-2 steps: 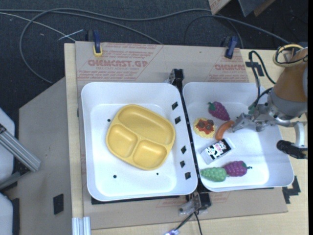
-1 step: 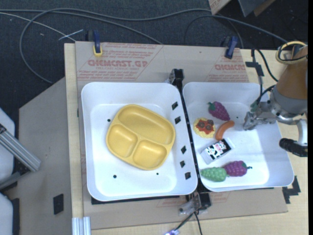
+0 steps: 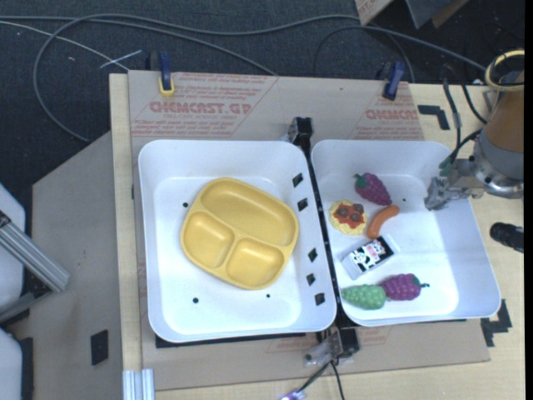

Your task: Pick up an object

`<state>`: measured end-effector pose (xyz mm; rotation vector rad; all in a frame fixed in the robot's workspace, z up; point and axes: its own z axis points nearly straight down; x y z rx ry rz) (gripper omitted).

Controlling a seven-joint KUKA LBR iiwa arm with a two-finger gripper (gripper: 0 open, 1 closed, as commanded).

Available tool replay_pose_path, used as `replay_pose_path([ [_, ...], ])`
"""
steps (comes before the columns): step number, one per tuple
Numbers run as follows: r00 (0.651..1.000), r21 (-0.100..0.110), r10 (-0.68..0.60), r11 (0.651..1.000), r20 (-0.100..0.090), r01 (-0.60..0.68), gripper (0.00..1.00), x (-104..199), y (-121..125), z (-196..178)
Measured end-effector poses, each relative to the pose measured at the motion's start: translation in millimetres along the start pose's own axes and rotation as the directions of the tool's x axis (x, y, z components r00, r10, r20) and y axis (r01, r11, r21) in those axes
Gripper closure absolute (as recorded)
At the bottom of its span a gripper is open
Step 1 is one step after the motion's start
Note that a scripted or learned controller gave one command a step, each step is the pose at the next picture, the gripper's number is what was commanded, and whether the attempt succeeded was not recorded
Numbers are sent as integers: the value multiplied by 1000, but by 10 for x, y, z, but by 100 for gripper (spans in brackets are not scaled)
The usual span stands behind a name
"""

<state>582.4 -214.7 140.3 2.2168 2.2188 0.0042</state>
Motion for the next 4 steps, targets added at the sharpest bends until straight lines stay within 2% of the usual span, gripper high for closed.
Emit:
replay_pose_path([
  [1, 1000, -3, -1, 1000, 1, 1, 100, -11, 86, -632],
  [2, 1000, -1, -1, 1000, 0, 1, 100, -13, 103, -1046],
  [3, 1000, 4, -5, 1000, -3, 5, 100, 506, 282, -982],
  [4, 1000, 6, -7, 1000, -5, 7, 100, 1140, 336, -1019],
])
